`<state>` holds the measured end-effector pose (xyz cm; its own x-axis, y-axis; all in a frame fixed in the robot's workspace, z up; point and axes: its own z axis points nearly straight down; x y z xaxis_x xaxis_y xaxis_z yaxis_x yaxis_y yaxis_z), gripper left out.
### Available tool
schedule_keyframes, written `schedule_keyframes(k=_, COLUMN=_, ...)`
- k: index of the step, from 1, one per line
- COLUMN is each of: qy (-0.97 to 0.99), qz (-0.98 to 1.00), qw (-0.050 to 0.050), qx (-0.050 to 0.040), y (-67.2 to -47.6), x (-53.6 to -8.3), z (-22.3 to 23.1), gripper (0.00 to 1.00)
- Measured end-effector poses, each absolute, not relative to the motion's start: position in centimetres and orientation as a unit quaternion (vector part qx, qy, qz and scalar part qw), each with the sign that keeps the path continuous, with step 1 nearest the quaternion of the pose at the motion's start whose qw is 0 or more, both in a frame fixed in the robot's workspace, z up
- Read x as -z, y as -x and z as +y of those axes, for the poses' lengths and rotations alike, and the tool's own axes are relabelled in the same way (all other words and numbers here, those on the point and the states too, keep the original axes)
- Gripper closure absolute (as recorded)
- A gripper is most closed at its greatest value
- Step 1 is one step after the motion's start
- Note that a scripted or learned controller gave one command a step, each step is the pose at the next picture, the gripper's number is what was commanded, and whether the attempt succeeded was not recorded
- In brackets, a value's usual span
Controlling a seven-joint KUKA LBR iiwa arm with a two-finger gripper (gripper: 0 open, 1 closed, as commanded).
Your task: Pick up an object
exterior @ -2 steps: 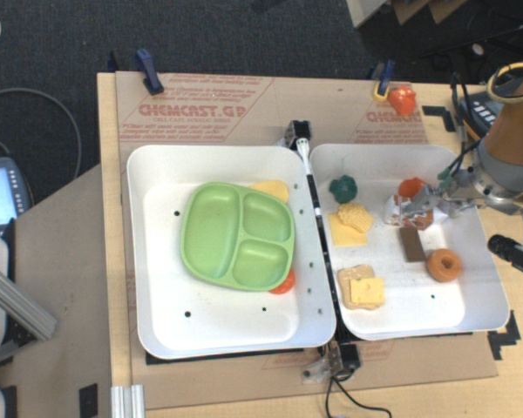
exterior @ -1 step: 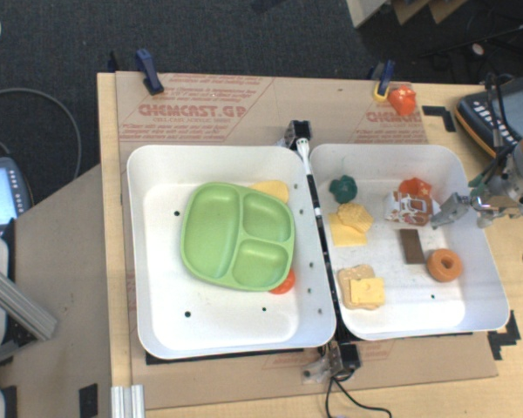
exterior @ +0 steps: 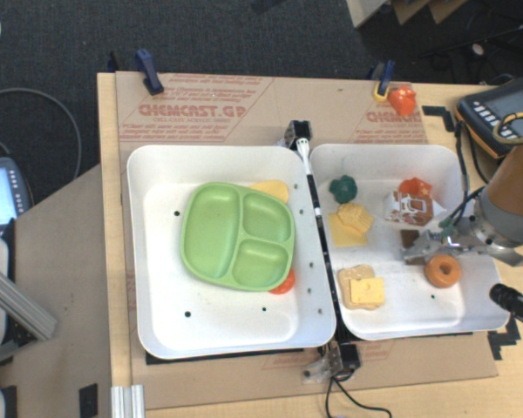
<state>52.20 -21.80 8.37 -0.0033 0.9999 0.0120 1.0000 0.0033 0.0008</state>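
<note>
My gripper (exterior: 423, 247) is low inside the right bin (exterior: 392, 327), on its right side, at the end of the grey arm (exterior: 506, 207) that reaches in from the right. It sits between a red-and-white packet (exterior: 411, 200) just behind it and a brown doughnut (exterior: 443, 272) just in front of it. A small brown piece (exterior: 410, 238) lies right by the gripper's tip. Further left in this bin are a dark green toy (exterior: 343, 187), a yellow block (exterior: 350, 225) and a tan cracker with a yellow slice (exterior: 363, 287).
The left bin (exterior: 157, 312) holds a green divided plate (exterior: 238, 236), with a yellow piece (exterior: 272, 188) and a red piece (exterior: 283, 285) poking out from under it. An orange object (exterior: 402, 100) sits on the cardboard behind the right bin. A handheld controller (exterior: 497, 120) lies at the far right.
</note>
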Motion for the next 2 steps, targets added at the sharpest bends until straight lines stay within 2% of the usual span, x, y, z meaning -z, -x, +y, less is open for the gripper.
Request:
schedule_keyframes(k=1, qy=0.706, qz=-0.708, qw=-0.001, qx=0.0038, y=-52.3, x=-9.8, z=-22.1, gripper=1.0)
schedule_keyframes(k=2, qy=0.706, qz=-0.708, qw=-0.002, qx=0.0005, y=-58.3, x=-8.5, z=-22.3, gripper=1.0)
